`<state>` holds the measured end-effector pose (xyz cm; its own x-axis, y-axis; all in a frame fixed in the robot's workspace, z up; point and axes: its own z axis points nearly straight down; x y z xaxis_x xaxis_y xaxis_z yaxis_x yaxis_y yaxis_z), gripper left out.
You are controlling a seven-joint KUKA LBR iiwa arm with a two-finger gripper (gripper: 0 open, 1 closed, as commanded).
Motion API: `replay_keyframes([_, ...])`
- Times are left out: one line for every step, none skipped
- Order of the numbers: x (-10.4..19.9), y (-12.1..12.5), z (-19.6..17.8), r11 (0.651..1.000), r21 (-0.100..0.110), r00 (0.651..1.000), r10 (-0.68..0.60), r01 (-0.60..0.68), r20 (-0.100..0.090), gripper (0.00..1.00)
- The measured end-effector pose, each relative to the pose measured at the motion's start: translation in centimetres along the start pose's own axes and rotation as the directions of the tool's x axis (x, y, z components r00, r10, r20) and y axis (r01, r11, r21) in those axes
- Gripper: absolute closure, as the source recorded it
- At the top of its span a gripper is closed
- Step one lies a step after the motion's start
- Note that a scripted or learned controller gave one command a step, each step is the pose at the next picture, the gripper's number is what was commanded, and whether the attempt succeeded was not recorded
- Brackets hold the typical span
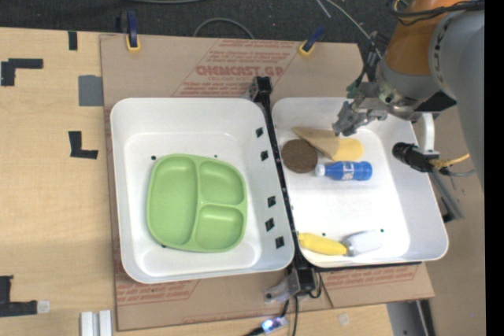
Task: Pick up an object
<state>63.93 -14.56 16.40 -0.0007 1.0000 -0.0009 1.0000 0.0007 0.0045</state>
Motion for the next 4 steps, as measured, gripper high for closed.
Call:
replay_keyframes([-0.9,0.2,-5.7,1.000,0.000,1.000,-0.001,0.001,0.001,1.00])
replay_keyframes([-0.8,0.3,-8.0,1.000,0.003,1.000,-0.001,0.001,-0.001,1.00])
replay_keyframes([3.2,-2.2,-6.7,1.000,0.008,1.000,-0.002,0.002,-0.001,1.00])
replay_keyframes([8.0,-3.8,-7.2,1.000,0.007,1.000,-0.005,0.005,-0.003,1.00])
